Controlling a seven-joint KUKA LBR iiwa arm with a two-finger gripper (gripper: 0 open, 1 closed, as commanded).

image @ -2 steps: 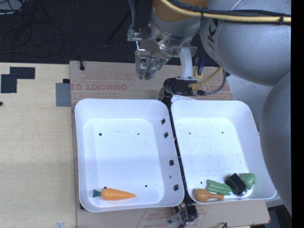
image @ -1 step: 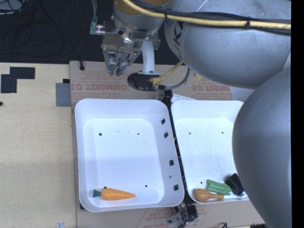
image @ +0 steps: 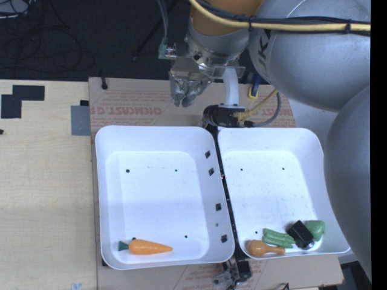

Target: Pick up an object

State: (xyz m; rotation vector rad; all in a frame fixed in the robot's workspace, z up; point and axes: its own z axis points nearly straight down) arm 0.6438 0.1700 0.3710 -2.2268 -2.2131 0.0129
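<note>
An orange carrot (image: 149, 246) with a green top lies near the front left corner of the left bin (image: 109, 180). In the front right corner of the right bin (image: 314, 162) sit a tan pear-shaped piece (image: 263, 248), a green pea pod (image: 278, 238), a black block (image: 300, 234) and a green piece (image: 315, 227) behind it. My gripper (image: 184, 94) hangs above the cardboard behind the left bin, far from all of these, with nothing seen between its fingers.
The big grey arm (image: 314, 47) fills the upper right and overhangs the right bin's far side. A black divider with clips (image: 216, 186) runs between the bins. Brown cardboard (image: 133, 101) lies under and behind the bins, on a pale wooden bench (image: 42, 192).
</note>
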